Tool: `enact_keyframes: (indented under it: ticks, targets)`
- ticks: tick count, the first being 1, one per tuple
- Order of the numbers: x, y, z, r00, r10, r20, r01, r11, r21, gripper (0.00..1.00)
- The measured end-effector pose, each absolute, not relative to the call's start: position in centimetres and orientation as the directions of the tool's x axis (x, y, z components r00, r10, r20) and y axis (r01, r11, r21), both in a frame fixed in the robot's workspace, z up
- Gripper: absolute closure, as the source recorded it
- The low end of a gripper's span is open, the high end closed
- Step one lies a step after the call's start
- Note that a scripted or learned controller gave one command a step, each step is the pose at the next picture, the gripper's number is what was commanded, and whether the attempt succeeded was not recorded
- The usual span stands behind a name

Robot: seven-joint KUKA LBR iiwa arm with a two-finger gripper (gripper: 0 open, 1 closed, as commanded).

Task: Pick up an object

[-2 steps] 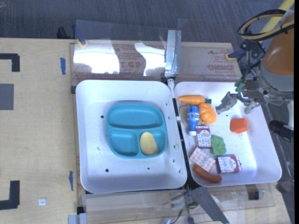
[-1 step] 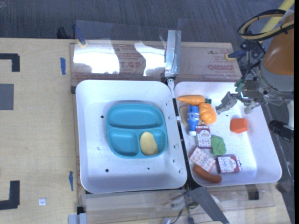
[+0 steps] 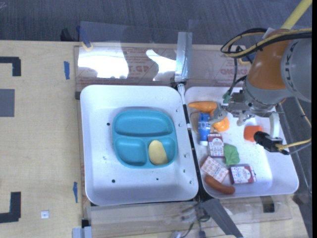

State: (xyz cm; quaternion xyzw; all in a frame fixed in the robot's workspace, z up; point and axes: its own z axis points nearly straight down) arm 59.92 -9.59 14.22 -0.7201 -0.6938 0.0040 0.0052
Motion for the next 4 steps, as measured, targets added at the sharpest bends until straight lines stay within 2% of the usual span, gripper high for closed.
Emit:
enact_keyframes:
  ticks: [1,2,3,4]
  targets:
    - [61.8,-11.1,9.2,0.006,1.000,0.000,1.000,-0.006,0.011,0.00]
    - [62.0,-11.1,10.4,0.007,1.000,0.001,1.000,-0.007,0.017,1.00]
    - [64.6,-4.2,22.1,0.058,0.998,0.003,0.998,-0.058,0.013,1.00]
    - [66.2,-2.4,33.1,0.056,0.998,0.001,0.998,-0.056,0.013,1.00]
